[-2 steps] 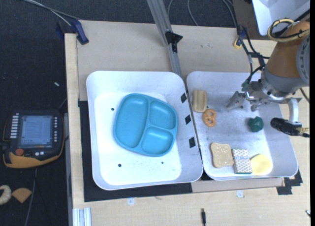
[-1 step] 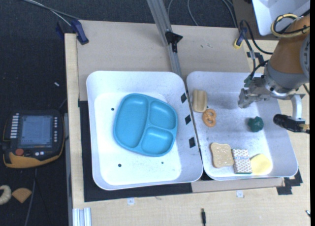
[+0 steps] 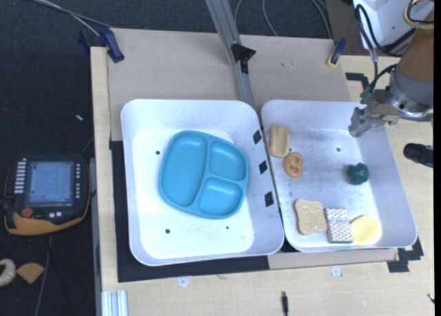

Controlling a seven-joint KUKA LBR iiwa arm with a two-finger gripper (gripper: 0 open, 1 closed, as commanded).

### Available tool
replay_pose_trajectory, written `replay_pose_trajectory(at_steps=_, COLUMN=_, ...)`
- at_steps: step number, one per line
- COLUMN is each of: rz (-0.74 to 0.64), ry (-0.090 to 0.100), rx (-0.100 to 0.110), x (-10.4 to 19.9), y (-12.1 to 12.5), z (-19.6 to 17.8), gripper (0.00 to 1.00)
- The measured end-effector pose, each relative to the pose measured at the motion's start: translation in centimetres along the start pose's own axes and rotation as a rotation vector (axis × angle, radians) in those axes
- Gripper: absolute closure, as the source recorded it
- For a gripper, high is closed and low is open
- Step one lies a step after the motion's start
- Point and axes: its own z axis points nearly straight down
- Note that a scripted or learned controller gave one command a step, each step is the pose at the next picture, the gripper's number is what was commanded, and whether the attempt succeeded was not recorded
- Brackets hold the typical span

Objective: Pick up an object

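Objects for picking lie before you in the right white bin [image 3: 386, 170]: a dark green round lump [image 3: 357, 173] mid-bin, a small brown pretzel [image 3: 293, 164], a tan bread roll [image 3: 278, 140], a toast slice [image 3: 310, 216], a checkered cracker [image 3: 337, 226] and a yellow disc [image 3: 365, 229]. Your grey two-finger gripper [image 3: 360, 123] hovers over the bin's far right corner; whether it is wide or narrow, you cannot tell. The left white bin [image 3: 138, 170] holds a blue divided plastic plate [image 3: 204, 173].
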Motion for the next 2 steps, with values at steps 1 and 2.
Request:
replay_pose_trajectory(at_steps=1, rz=-0.001, ry=0.001, rx=0.001, x=0.0, y=0.2, z=-4.5, gripper=1.0)
replay_pose_trajectory(at_steps=2, rz=-0.006, ry=0.006, rx=0.008, x=5.2, y=1.0, z=-3.5, gripper=1.0)
